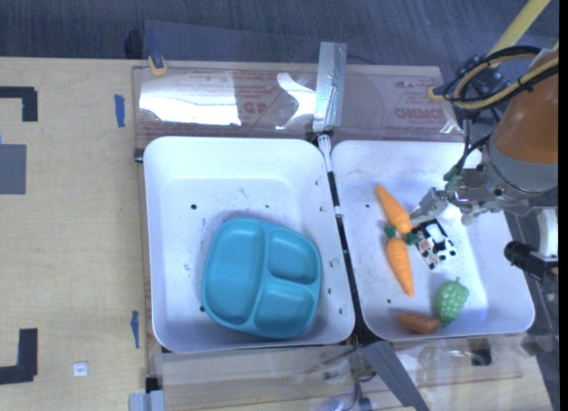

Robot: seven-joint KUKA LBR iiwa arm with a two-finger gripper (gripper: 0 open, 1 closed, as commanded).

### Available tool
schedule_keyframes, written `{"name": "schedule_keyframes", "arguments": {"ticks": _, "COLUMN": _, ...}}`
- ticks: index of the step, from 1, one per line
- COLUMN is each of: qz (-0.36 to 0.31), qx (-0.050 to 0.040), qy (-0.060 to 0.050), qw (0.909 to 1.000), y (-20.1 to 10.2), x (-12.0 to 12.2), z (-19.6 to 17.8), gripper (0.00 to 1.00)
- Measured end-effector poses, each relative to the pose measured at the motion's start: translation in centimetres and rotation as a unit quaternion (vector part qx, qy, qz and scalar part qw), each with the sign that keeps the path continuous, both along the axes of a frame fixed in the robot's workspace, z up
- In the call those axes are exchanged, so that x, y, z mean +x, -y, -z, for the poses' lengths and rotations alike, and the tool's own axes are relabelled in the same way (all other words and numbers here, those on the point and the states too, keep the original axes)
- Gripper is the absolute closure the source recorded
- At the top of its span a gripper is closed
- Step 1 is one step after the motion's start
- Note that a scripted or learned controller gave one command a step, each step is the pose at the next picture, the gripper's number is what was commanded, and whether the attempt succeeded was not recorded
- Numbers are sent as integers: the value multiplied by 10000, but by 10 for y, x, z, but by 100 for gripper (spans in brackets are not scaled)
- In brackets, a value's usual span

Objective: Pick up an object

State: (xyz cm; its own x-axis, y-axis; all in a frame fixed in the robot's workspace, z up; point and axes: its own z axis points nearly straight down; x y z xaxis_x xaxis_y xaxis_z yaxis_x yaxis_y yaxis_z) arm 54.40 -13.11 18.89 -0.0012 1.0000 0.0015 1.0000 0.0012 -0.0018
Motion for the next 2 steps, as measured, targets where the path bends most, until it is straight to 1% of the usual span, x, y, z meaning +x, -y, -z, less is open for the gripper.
{"name": "schedule_keyframes", "arguments": {"ticks": 1, "qz": -687, "qx": -66, "qy": 176, "qw": 9975, "y": -18, "x": 2, "z": 75, "gripper": 0}}
{"name": "schedule_keyframes", "arguments": {"ticks": 2, "qz": -1553, "qx": -10, "qy": 42, "qw": 9879, "y": -60, "x": 18, "z": 2, "gripper": 0}}
